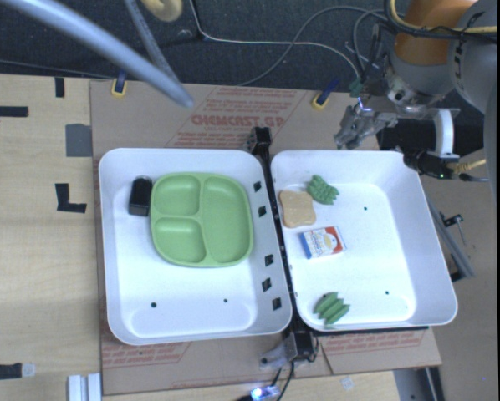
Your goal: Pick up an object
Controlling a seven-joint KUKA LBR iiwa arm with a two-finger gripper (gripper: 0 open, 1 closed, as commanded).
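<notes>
Hovering at the frame's upper right, my gripper [356,129] carries nothing; how far it is open I cannot tell. Nothing is picked yet: the cracker [297,209] lies in the right bin [417,224]

One fixed camera is looking down on the bench [33,224] from above at a slant, standing far enough back to be taking in both white bins, the left bin [120,307] and the right bin [417,249], whole. The arm [438,23] is entering from the view's upper right.
</notes>
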